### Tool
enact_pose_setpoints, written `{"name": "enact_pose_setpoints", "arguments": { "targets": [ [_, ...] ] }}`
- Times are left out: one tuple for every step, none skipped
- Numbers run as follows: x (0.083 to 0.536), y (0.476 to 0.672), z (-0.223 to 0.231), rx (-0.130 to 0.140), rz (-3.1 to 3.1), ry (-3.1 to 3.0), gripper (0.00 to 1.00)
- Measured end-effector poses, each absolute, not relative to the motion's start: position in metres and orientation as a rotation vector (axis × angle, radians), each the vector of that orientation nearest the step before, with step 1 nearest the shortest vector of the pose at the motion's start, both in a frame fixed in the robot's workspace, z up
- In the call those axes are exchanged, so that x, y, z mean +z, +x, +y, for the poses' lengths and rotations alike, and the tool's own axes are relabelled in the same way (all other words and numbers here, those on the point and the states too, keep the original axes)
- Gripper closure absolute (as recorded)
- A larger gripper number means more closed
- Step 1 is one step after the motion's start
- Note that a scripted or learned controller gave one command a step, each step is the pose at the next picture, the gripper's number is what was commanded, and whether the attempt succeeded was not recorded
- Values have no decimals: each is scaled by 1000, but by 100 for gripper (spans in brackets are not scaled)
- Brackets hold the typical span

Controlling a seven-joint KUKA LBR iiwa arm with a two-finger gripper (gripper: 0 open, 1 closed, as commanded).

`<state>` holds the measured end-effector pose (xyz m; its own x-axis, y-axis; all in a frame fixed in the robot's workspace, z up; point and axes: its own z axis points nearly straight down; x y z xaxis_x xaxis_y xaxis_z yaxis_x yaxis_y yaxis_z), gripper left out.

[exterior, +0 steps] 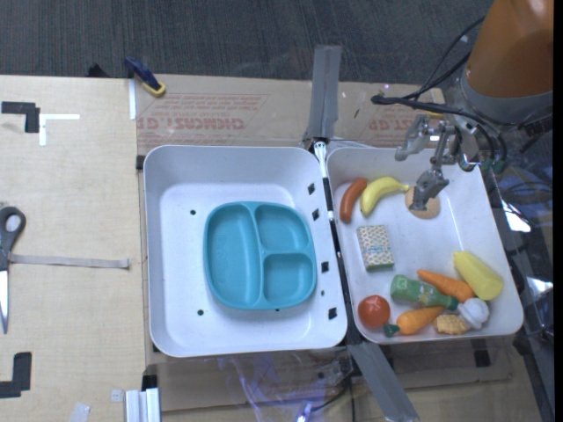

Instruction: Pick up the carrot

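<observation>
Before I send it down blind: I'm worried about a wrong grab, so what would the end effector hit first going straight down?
Probably the small tan round piece directly under the end effector, not a carrot; depth is unclear.

I'm looking down at a robotics lab bench, not a kitchen. The two white bins (158,262) sit on a bare plywood benchtop (62,306) over taped-down cardboard (220,112), with black tape marks (22,112) as reference points. Scissors (7,253) lie at the left edge. The food in the right-hand bin is plastic toy produce (440,297), and loose cables (440,69) trail from the arm (515,42).
</observation>
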<state>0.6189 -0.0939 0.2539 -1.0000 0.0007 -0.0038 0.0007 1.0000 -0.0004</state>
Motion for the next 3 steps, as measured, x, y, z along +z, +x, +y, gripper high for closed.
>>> {"name": "enact_pose_setpoints", "arguments": {
  "targets": [
    [187, 549, -123, -2, 3108, -429, 0],
    [96, 507, -169, -2, 3111, -403, 0],
    [96, 494, -185, -6, 3125, 13, 0]
  ]
}}
